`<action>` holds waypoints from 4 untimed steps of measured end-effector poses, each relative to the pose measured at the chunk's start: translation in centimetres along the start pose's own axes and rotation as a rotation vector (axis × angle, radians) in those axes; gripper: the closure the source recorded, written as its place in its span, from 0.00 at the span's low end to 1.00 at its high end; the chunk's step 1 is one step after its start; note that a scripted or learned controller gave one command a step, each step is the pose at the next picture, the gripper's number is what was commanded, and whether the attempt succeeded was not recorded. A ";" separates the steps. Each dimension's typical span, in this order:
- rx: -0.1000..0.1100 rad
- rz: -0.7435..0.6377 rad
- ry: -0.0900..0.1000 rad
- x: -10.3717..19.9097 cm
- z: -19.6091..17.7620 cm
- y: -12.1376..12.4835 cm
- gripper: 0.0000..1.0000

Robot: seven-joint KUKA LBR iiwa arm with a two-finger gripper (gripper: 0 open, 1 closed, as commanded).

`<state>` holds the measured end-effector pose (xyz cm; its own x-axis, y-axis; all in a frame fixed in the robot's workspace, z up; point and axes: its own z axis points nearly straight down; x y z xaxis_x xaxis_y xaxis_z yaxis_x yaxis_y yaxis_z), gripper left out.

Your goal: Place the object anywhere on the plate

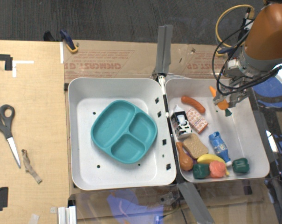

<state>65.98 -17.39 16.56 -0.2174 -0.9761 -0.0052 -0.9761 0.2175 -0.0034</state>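
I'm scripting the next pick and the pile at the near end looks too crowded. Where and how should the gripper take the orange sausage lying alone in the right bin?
Grip the sausage across its middle, coming straight down from above. It lies flat and slanted on bare bin floor, so setting the fingers across its narrow width probably fits best. The pink wafer sits close below, so keep that finger tight.

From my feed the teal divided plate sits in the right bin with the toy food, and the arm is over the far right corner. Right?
Not quite. The camera view shows the teal divided plate alone in the left bin; the toy food, such as the sausage and banana, lies in the right bin. The arm is over the far right corner.
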 end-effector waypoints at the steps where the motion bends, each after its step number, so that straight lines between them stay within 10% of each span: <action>1: 0.001 -0.127 0.001 -7.1 5.7 1.7 1.00; 2: 0.000 -0.279 0.000 -14.1 -2.7 4.3 1.00; 3: -0.005 -0.331 0.000 -21.1 -2.5 7.9 1.00; 4: -0.004 -0.331 0.001 -21.0 -2.5 7.9 0.00</action>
